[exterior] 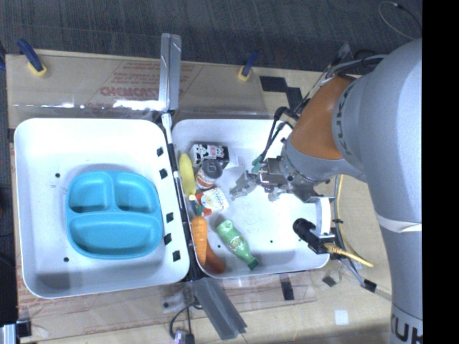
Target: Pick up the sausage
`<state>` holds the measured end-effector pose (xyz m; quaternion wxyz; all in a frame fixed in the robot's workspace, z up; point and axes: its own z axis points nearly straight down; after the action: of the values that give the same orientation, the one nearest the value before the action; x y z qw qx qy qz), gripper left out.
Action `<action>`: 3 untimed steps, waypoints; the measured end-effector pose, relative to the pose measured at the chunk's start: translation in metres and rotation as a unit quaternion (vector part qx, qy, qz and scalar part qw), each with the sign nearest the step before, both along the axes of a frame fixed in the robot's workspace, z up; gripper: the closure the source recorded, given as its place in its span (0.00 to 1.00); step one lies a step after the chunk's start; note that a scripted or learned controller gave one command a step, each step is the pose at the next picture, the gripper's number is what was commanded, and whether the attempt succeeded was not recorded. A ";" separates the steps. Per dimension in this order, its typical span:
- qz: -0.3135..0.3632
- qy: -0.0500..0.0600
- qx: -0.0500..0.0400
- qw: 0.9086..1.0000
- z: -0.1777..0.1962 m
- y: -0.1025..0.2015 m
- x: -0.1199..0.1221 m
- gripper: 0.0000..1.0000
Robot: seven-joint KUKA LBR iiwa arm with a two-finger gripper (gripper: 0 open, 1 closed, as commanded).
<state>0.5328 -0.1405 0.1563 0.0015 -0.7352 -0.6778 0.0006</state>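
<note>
Dark floor behind; wood-tone table (86, 77) with clear sheeting, two blue clamps (31, 57) at its back edge. One grey arm (373, 142) with orange band enters from the right over the right bin. Two white bins: left bin (36, 192) holds one blue divided tray (113, 214); right bin (287, 256) holds the small items. Jaws (251, 183) hang over the right bin's middle; fingers blurred, cannot tell if apart or together, nothing seen between them. Items along the right bin's left wall, one each: yellow banana (186, 174), orange carrot (200, 238), green bottle (235, 243), black-and-white carton (209, 152), small white packet (214, 201), brownish sausage (215, 265) at the front-left corner, just beside the carrot's tip.
</note>
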 end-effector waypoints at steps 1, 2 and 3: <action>0.100 0.000 0.000 0.995 -0.066 -0.052 -0.045 0.00; 0.084 -0.001 0.000 0.996 -0.064 -0.038 0.047 0.00; 0.225 -0.002 -0.001 0.974 -0.063 -0.012 0.113 0.00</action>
<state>0.6461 -0.1530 0.0931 -0.0009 -0.5641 -0.8257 -0.0005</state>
